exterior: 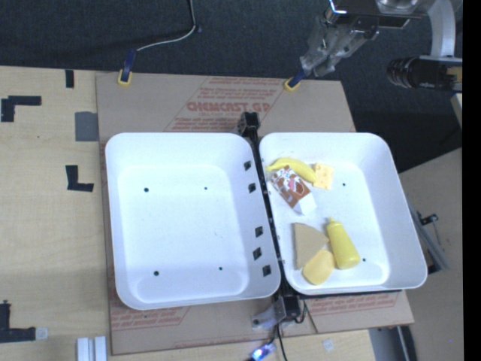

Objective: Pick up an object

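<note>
Yellow mustard bottle (343,245), perhaps lying flat.

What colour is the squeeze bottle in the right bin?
Yellow. The squeeze bottle shows plainly in the camera view.

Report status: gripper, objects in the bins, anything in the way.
Gripper high, beyond the bins' far edge, holding nothing seen. Banana, snack packet, mustard bottle, tan wedge all in right bin. Nothing blocking above them.
</note>
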Action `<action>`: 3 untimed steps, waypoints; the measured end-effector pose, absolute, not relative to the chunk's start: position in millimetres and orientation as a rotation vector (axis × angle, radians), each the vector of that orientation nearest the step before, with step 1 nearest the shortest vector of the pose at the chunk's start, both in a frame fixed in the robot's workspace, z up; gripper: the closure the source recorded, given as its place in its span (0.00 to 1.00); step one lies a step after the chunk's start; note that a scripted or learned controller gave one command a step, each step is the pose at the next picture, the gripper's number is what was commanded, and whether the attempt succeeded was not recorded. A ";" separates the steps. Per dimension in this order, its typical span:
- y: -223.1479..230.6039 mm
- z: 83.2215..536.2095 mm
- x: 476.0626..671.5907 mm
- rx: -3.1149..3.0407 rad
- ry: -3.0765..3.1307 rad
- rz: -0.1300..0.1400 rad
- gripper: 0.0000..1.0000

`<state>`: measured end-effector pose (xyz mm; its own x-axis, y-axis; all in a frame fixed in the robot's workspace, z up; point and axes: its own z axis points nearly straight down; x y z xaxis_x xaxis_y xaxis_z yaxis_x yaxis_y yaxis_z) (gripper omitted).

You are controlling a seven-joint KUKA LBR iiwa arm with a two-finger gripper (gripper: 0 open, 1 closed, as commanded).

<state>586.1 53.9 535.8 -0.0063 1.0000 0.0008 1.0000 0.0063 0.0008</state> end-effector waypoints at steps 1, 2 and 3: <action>85.7 534.5 579.2 -2.218 -2.224 0.002 1.00; 135.9 534.4 564.2 -2.216 -2.225 0.002 1.00; 196.0 534.3 543.9 -2.212 -2.228 0.003 1.00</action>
<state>543.9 196.0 534.3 -0.0072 1.0000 0.0003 1.0000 0.0072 -0.0027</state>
